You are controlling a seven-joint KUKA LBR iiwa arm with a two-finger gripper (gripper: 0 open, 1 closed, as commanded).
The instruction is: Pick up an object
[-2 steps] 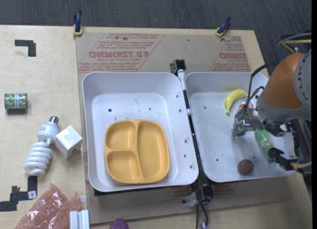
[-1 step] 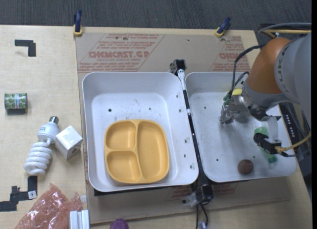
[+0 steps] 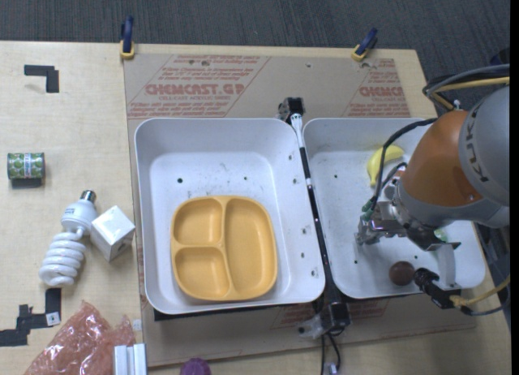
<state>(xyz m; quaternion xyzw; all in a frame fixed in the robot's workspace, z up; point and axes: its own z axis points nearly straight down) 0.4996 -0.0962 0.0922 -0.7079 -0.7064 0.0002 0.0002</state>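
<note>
Over the right bin [image 3: 340, 142], the end effector [image 3: 371, 231] hangs low above the white floor, and I cannot tell its state. Just right of it and slightly nearer the front wall lies a small, round, dark brown object [image 3: 401, 272], apart from the end effector. A yellow object [image 3: 381, 162] sits farther back in the same bin, partly hidden behind the arm's orange band.

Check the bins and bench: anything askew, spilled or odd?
Nothing spilled or damaged. The yellow divided tray lies flat in the left bin. A spiral light bulb and white cube lie loose on the bench, outside the bins.
</note>
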